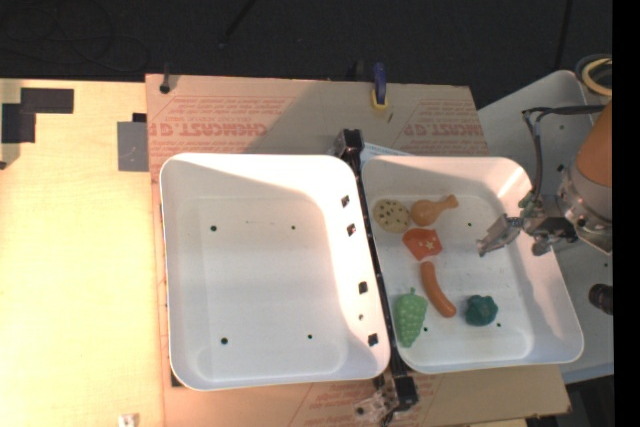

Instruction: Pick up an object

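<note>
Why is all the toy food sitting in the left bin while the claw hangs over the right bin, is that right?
Not quite. The camera view shows the toy food, like the sausage and green grapes, lying in the right bin, not the left bin. The claw does hang over the right bin.

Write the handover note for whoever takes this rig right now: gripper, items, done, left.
Gripper: over the right bin, near its right side, with nothing seen between its fingers.
Items, all in the right bin: tan lotus-root slice, chicken drumstick, red piece, sausage, green grapes, dark green vegetable. The left bin sits beside it.
Done: nothing lifted yet.
Left: the whole pick. The red piece and the drumstick look nearest.
</note>
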Controlling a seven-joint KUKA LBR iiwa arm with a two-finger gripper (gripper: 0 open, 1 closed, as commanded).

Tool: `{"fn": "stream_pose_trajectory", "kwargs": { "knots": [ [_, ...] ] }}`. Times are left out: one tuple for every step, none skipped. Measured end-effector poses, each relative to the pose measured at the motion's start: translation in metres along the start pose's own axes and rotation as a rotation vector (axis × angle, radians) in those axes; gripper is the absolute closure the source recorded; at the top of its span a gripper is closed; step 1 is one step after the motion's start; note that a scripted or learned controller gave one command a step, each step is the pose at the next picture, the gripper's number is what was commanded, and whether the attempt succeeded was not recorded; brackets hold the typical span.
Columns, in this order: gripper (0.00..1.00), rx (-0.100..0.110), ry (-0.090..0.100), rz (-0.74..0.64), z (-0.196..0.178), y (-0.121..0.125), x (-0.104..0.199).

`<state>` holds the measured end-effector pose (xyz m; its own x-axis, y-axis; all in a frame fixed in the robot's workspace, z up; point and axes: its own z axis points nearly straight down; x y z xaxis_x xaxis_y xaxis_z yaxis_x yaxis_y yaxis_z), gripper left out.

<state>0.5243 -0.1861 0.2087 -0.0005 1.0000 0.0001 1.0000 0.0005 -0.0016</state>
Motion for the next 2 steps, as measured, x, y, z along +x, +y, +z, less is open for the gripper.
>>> {"fn": "stream_pose_trajectory", "kwargs": {
  "knots": [
    [1.0, 0.002, 0.001, 0.0, -0.01, 0.0, -0.001],
    [1.0, -0.018, -0.003, -0.004, -0.18, -0.023, 0.04]
  ]
}}
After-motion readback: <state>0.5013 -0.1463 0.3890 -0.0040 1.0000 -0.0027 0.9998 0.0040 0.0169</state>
